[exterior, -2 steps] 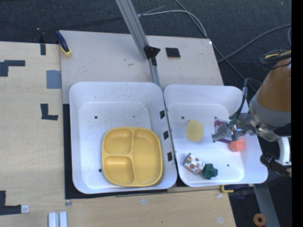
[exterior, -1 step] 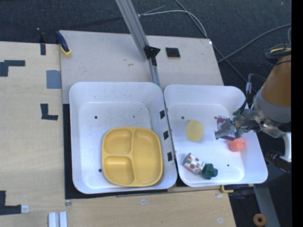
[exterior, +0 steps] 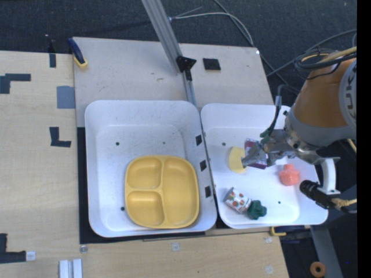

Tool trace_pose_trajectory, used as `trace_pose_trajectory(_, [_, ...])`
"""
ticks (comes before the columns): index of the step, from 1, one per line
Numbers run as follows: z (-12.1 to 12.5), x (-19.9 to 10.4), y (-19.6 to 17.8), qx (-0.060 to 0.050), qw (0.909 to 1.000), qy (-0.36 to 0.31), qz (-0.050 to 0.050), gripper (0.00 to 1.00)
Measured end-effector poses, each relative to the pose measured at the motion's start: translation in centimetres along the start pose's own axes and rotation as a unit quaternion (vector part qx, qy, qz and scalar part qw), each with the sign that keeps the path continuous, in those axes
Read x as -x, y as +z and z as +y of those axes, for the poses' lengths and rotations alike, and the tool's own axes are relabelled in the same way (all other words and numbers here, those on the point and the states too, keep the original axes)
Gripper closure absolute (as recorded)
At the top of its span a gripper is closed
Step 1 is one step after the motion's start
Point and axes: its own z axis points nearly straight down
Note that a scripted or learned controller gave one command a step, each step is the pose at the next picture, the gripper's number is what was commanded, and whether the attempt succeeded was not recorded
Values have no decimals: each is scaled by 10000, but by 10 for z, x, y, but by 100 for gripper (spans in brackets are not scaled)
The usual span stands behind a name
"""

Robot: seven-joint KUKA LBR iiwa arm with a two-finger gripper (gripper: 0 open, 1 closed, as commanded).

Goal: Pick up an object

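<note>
Far to my gripper's left, a yellow divided tray (exterior: 162, 191) lay in the left bin (exterior: 98, 155). Just left of my gripper (exterior: 253, 155), touching its tip, sat a yellow object (exterior: 235, 159) on the right bin (exterior: 232, 117) floor. I could not tell how my gripper stood. Below it: 1 patterned can (exterior: 236, 200) against 1 green object (exterior: 257, 210). Right of it: 1 pink-orange block (exterior: 288, 175).
</note>
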Motion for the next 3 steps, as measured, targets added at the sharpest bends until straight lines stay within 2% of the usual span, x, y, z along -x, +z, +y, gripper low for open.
trace_pose_trajectory(2, [42,-81,-7,-2,10000,8,-3,100])
trace_pose_trajectory(3, [60,-142,-6,-3,10000,-3,-1,100])
